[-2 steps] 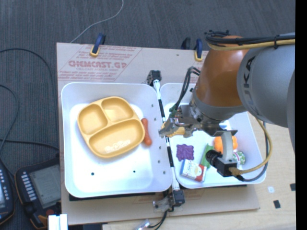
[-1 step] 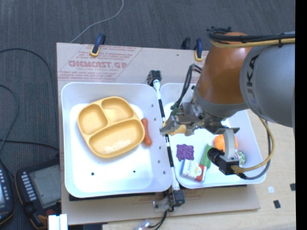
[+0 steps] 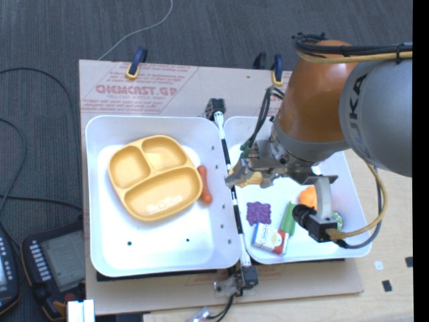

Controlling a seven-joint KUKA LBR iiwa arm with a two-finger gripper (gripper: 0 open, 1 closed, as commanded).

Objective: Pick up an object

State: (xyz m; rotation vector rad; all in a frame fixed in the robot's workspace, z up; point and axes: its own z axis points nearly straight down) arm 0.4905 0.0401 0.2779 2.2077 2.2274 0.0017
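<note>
Seen from above at a slant, two shallow white bins are set side by side on a board. A yellow divided plate (image 3: 155, 177) is laid in the middle of the left bin (image 3: 107, 247), and a small orange-red piece (image 3: 204, 184), shaped like a sausage or carrot, is placed just beside the plate's right edge. The arm (image 3: 335, 102) is extended from the right over the right bin (image 3: 358, 243), above its left edge. The gripper (image 3: 249, 174) is lowered near the wall shared by the bins; whether it is open or closed cannot be told. Along the right bin's near edge, a purple piece (image 3: 259, 212), a green stick (image 3: 288, 218), a red-and-white box (image 3: 271, 238) and an orange piece (image 3: 308, 196) are gathered close together.
</note>
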